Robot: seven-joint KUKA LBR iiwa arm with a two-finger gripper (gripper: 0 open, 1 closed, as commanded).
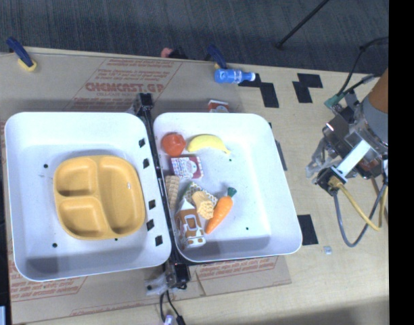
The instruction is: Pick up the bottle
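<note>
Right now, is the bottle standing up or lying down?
Lying down: the bottle rests on its side in the right bin, beside the carrot.

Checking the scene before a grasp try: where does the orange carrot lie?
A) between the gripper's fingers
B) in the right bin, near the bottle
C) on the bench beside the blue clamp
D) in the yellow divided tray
B: the carrot lies in the right bin, just right of the bottle, far from the gripper.

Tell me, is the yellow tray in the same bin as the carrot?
No, the yellow tray lies in the left bin, the carrot in the right.
</note>
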